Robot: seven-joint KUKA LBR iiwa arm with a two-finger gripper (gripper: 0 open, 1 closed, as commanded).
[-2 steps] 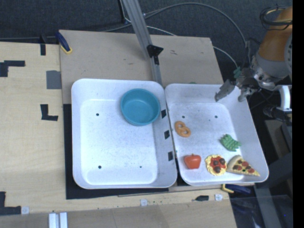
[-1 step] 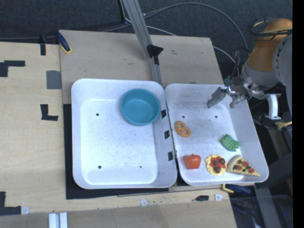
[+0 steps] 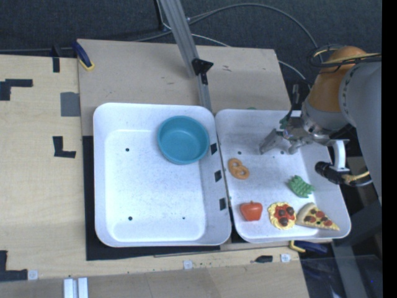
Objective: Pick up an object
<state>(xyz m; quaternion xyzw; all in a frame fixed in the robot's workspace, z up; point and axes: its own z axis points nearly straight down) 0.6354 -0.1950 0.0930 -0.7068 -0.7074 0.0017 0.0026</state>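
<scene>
Reaching in over the right bin, the grey arm with its orange band carries the gripper low above the bin's upper half. Its two fingers are spread apart, with only bare white floor between them, so it grips nothing.

All the small objects lie in this same bin, nearer its lower end than the gripper. A pretzel sits toward the bin's left wall, just below and left of the fingertips. A green leafy piece lies near the right wall. Along the bottom rim sit three things in a row: a red tomato on the left, a small round pizza in the middle, and a pizza slice on the right, touching or nearly touching the round one.

A blue bowl stands upright in the left bin, in its upper right corner, well apart from the gripper.
</scene>
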